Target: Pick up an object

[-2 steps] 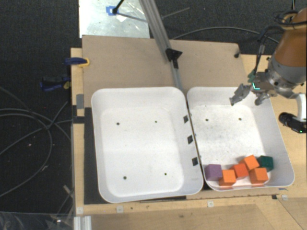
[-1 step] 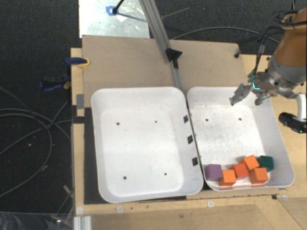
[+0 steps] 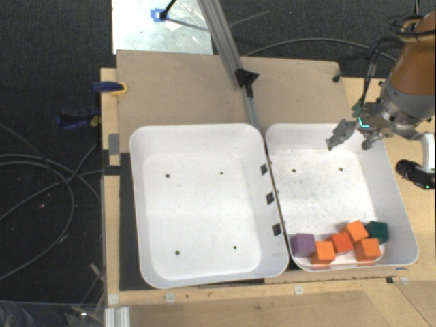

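Note:
Several small blocks lie clustered at the front edge of the right bin: a purple block, orange blocks and a dark green block. My gripper hangs over the back right corner of that bin, well away from the blocks. Its two grey fingers are spread apart with nothing between them.
The left bin sits beside the right one, joined by black clips along the shared wall. A slanted metal pole crosses the back of the bench. A blue and yellow clamp grips the bench's left edge.

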Robot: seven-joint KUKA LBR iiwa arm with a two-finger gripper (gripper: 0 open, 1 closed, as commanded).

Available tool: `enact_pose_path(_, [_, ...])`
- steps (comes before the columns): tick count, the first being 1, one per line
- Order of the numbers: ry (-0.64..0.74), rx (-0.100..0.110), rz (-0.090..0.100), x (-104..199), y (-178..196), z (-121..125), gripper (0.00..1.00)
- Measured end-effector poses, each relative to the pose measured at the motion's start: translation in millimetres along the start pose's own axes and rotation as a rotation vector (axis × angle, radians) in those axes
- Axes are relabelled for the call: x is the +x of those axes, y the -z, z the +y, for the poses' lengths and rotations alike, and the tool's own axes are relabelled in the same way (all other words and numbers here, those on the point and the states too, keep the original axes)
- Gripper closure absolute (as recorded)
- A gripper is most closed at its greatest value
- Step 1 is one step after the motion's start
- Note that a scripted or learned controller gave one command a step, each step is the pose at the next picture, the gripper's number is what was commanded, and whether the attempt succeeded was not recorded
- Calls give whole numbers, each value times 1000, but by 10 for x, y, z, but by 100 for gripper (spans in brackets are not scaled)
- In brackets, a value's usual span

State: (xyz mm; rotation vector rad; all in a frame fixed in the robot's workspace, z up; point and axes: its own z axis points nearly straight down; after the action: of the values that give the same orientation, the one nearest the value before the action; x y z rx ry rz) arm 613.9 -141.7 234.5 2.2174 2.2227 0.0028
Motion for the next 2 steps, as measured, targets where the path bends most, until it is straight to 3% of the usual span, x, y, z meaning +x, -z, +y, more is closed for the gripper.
enact_pose_path(1, [0, 0, 0, 0, 0, 0, 0])
enact_pose_path(2, [-8, 5, -3, -666, -351, -194, 0])
